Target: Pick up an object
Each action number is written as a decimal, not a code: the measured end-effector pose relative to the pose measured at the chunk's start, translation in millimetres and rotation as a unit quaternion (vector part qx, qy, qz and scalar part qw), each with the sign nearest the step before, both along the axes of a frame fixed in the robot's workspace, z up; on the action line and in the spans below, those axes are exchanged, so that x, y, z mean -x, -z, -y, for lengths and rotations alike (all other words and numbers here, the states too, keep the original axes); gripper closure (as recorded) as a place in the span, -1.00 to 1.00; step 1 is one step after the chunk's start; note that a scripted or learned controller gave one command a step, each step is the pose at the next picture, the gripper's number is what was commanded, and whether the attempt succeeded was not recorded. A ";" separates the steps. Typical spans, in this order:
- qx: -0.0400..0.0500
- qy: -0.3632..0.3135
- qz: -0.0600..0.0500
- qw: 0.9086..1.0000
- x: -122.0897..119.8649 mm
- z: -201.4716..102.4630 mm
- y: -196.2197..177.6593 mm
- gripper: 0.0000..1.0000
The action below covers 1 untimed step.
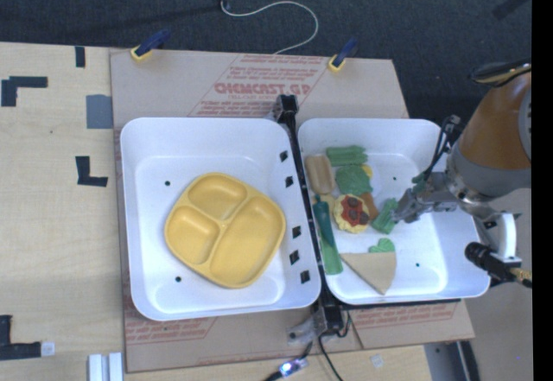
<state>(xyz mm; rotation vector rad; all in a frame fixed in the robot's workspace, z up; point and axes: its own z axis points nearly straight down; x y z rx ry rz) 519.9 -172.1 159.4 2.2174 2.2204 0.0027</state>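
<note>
The right bin [432,280] holds a pile of toy food on its left side. The pile includes a green leafy piece [350,165], a tan bread stick [319,174], a round yellow and red piece [353,212], a long dark green stick [327,239], a tan wedge [374,269] and a small green bit [382,244]. My gripper [403,208] reaches in from the right and hangs low over the middle of this bin. Its tip is right by a small green piece [385,218] at the edge of the pile; whether it touches the piece is unclear.
A yellow divided plate [225,229] lies in the left bin [138,198]. The two bins meet at a black-clipped divider [298,206]. The arm's orange band [501,124] and grey wrist hang over the right bin's right rim. A white cable [276,8] lies behind the bins.
</note>
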 end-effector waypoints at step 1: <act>0.000 0.000 -0.001 1.000 3.2 3.2 -43.5 1.00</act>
